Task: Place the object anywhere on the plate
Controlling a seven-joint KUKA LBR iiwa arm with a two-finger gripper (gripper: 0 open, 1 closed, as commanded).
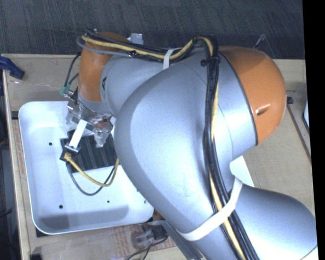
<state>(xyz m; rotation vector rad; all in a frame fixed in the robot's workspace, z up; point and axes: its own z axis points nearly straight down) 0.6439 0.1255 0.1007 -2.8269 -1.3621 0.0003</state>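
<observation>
My gripper (90,154) hangs low over the upper middle of the left white bin (44,178), reached down from the orange wrist band (93,70). It shows as a dark ribbed block under a metal flange, with a white tab and a yellow cable looping below it. The large grey arm (175,153) covers the bin's right side and whatever lies there.
The arm's bulk covers most of the bench to the right, including the second bin. The left bin's bare white floor lies to the left of and below the gripper. Blue and dark tools lie off the bench at far left (7,67).
</observation>
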